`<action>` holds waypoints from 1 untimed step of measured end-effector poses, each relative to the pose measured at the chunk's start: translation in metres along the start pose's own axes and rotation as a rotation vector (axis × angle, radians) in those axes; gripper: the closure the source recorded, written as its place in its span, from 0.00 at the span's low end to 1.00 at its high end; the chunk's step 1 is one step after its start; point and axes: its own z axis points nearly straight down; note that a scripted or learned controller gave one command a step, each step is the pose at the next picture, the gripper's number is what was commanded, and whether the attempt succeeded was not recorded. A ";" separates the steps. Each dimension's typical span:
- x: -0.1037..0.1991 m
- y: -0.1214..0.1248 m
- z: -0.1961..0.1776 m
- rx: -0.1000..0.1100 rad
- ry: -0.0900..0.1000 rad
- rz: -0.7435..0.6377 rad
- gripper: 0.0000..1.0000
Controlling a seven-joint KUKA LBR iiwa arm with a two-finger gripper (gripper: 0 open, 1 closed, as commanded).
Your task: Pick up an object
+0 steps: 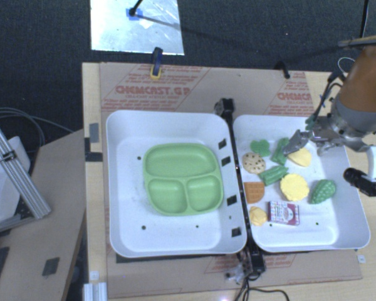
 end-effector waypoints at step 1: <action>-0.019 0.008 -0.169 -0.020 -0.007 -0.002 0.00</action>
